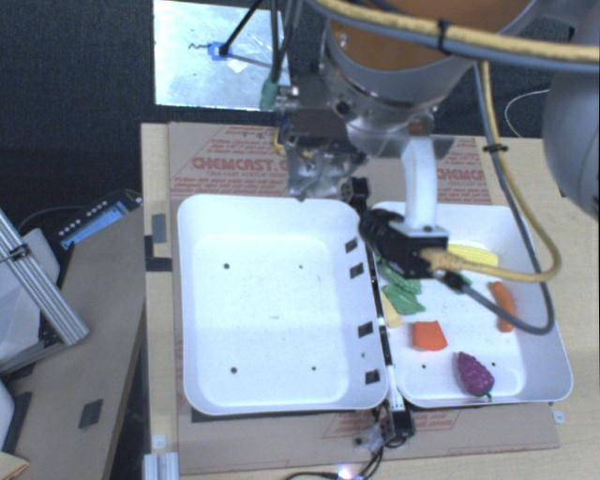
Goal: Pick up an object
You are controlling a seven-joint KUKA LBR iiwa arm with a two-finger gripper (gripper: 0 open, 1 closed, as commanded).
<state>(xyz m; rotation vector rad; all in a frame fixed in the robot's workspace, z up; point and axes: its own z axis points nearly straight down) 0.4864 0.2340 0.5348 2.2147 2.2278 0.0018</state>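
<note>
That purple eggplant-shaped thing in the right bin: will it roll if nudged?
Likely: the purple piece looks rounded and tapered, so it may roll or pivot in an arc. It seems a small toy, so it is probably light and stiff.

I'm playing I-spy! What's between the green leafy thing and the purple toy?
In the camera view, an orange block lies between the green leafy thing and the purple toy.

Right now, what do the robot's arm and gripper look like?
The arm is grey and rounded, with an orange band above the wrist. A yellow cable and a dark grey cable loop alongside it. The gripper is boxy, silvery metal with dark parts.
</note>
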